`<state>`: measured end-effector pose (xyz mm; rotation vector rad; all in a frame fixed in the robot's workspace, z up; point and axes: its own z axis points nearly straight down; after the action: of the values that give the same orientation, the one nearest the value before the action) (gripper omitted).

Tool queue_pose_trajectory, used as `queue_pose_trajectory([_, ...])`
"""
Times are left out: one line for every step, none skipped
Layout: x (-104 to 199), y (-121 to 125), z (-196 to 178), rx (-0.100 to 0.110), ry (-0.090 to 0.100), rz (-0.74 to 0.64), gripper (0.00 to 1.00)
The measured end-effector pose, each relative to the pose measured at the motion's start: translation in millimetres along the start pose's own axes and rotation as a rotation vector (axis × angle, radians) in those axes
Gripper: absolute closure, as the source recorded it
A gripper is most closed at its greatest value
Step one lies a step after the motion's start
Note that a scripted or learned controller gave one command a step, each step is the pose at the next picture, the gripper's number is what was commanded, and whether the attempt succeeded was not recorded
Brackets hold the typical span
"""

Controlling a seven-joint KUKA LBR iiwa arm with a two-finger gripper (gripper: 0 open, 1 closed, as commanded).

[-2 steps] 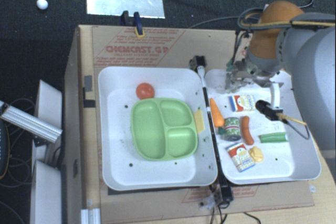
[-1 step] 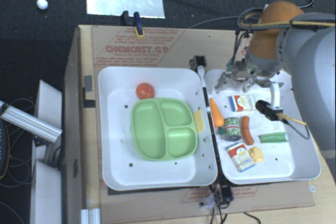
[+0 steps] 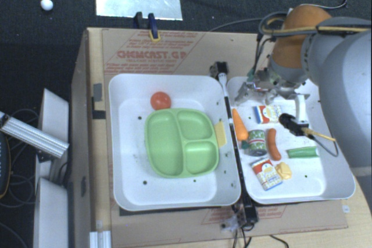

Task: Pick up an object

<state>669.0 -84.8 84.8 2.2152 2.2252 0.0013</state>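
Orange plastic carrot (image 3: 239, 125) lies at the right white bin's (image 3: 331, 183) left edge, near your tool (image 3: 263, 89); whether its grip is apart, you cannot tell. Light, stiff, slippery: take its middle.

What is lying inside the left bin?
The left bin holds a green divided plate, a red tomato and a yellow piece. Anything under the plate is covered.

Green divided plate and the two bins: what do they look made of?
Green divided plate: likely moulded plastic, matte, one even colour with soft rounded compartment edges. Left bin and right bin: probably thin white plastic, smooth with slight sheen and rounded rims.
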Motion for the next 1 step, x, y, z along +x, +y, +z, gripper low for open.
queue_pose_trajectory([-16.1,-64.7,0.3,0.001,0.000,0.003,0.00])
